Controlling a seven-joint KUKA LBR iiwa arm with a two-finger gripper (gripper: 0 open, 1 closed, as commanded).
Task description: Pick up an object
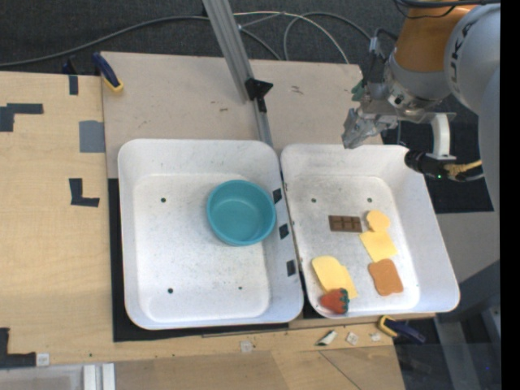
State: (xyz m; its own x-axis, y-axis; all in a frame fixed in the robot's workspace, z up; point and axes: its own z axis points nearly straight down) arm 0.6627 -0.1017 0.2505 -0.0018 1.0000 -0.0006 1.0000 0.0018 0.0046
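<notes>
Nothing is picked yet: the gripper [358,133] hangs over the right bin's [422,218] far rim, finger state I cannot tell, and the food pieces [379,244] lie untouched.

The grey arm reaches in from the right, orange band up top, its gripper [355,135] pointing downward.

A robotics lab is seen: a taped bench [49,218], loose cables [268,23], an arm [455,31] mounted over bins [134,165].
</notes>
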